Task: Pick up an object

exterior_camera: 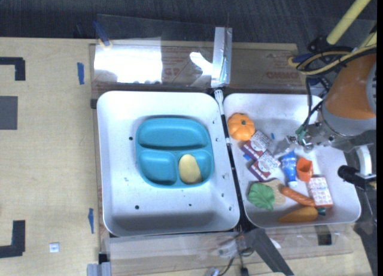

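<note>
A pale wooden counter [48, 149] carried two white bins, the left bin [114, 167] holding a blue tray [161, 140] with a yellow lemon [190, 169]. Candidate objects crowded the right bin [353, 209]: pumpkin [241, 126], carrot [297, 214], packets. The tool [305, 139] hovered over that clutter; whether it was open, I could not tell. Tight packing risked a slipped or doubled grab.

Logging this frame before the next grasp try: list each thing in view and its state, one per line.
blue tray: flat in the left bin
yellow lemon: resting in a tray compartment
orange pumpkin: upright, right bin
green toy: lying loose
carrot: lying on its side
gripper: low over the right bin
</note>
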Action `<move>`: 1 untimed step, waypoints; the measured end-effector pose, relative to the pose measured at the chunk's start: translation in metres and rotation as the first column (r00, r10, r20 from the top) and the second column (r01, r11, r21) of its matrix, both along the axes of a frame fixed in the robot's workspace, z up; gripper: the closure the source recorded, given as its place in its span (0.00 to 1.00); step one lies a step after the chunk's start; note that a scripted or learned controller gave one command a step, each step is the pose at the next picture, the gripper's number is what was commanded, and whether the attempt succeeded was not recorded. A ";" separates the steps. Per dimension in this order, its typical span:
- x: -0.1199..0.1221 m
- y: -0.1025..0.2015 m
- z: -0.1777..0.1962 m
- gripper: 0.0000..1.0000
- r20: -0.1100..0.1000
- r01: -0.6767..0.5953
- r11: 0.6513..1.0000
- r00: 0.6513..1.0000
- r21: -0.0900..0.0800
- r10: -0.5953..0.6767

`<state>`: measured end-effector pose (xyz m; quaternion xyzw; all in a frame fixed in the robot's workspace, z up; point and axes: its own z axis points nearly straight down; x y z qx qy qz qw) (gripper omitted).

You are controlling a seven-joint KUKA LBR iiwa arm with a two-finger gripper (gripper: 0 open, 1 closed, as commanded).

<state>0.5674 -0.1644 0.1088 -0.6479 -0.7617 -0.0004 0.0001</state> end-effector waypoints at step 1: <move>0.001 -0.001 0.012 1.00 0.005 0.002 1.000 1.000 -0.002 -0.002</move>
